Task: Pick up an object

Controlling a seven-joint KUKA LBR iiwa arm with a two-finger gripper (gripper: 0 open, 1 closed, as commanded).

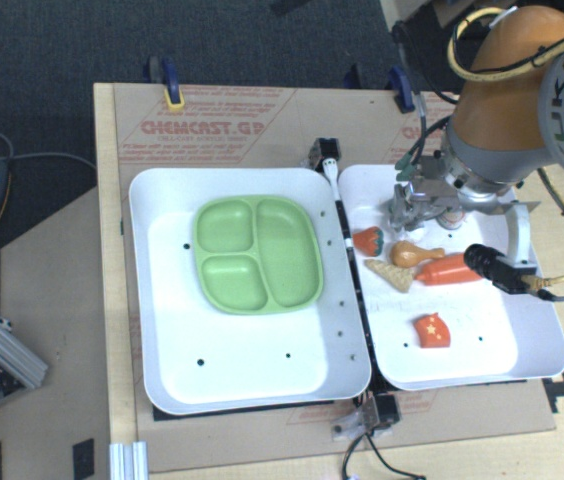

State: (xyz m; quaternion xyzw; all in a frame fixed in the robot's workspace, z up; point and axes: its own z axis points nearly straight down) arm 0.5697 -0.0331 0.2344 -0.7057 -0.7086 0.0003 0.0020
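Observation:
My gripper hangs over the back of the right bin, just above and behind a cluster of toy foods. Below it lie a small red piece, a tan pear-shaped piece, an orange-red carrot-like piece and a pale wedge. A red strawberry-like piece sits alone nearer the front. Nothing shows between the fingers.
The left bin holds a green divided plate. A black cylinder with a cable juts from the arm over the right bin. The orange arm body looms at the back right. Clamps mark the bench's far edge.

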